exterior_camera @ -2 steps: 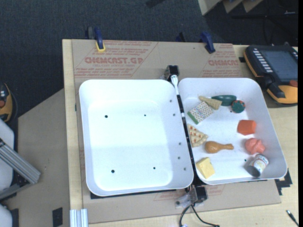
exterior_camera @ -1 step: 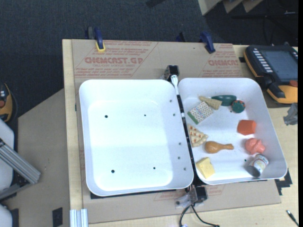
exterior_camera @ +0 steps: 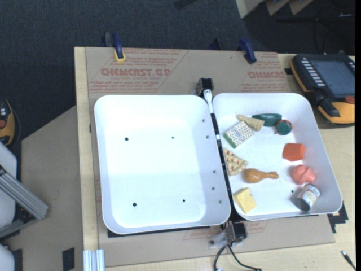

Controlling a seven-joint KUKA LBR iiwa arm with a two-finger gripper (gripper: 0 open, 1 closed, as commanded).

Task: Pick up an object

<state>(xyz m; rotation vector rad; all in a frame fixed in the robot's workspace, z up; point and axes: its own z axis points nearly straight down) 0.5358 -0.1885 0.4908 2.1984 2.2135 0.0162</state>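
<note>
The right bin holds several small objects. A green patterned packet lies near its left wall, with a beige wedge and a dark teal piece above it. A green and red ball sits beside those. An orange block and a pink lump lie toward the right wall. A small tin can rests in the front right corner. A pizza slice, a brown drumstick and a yellow cheese block lie along the left side.
The left bin stands beside the right one on a cardboard-covered bench. A black and orange pendant lies at the bench's far right. Blue clamps grip the back edge. A cable trails off the front.
</note>
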